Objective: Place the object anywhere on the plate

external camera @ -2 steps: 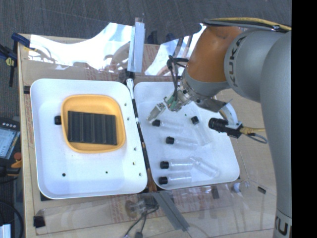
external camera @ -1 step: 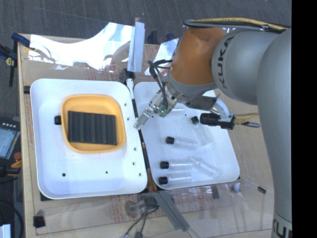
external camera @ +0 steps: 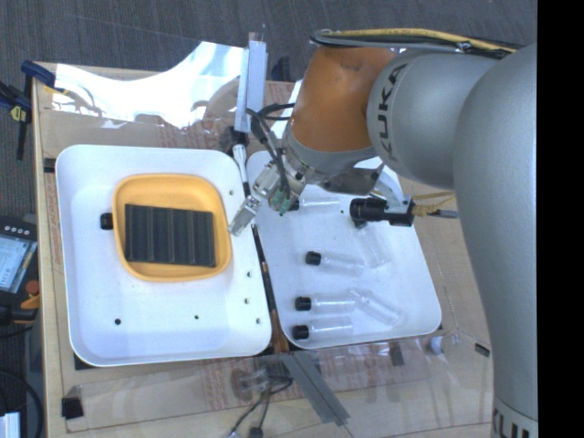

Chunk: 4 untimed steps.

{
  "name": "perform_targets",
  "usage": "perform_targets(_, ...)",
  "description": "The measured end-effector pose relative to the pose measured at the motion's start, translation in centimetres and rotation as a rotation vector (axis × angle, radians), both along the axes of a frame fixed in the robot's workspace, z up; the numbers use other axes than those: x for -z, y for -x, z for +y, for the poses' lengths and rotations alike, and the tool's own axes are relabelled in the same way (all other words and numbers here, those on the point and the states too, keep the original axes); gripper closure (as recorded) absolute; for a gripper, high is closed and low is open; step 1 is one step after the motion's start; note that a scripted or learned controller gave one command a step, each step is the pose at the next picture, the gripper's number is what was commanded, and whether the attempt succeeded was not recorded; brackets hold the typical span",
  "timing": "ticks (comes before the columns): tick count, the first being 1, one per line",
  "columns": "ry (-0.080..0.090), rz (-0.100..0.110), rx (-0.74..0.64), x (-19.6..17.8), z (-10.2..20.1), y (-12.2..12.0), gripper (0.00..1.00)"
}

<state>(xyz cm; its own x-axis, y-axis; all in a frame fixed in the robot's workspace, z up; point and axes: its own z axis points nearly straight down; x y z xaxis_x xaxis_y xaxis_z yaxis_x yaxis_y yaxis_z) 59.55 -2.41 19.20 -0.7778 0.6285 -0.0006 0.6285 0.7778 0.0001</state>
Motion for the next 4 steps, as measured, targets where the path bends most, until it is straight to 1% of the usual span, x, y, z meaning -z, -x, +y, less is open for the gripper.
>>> perform_targets(1,0.001,0.002,0.000,-1.3,-0.7,-0.5,0.00)
perform_targets(2,0.001,0.001,-0.050,-2.3,-4.1,-1.2,0.00)
perform_targets(3,-0.001,0.003,-0.393,0.0,-0.8,-1.5,0.00)
perform_targets(4,0.001,-0.002,-0.406,-0.1,2.2,-2.5,0.00)
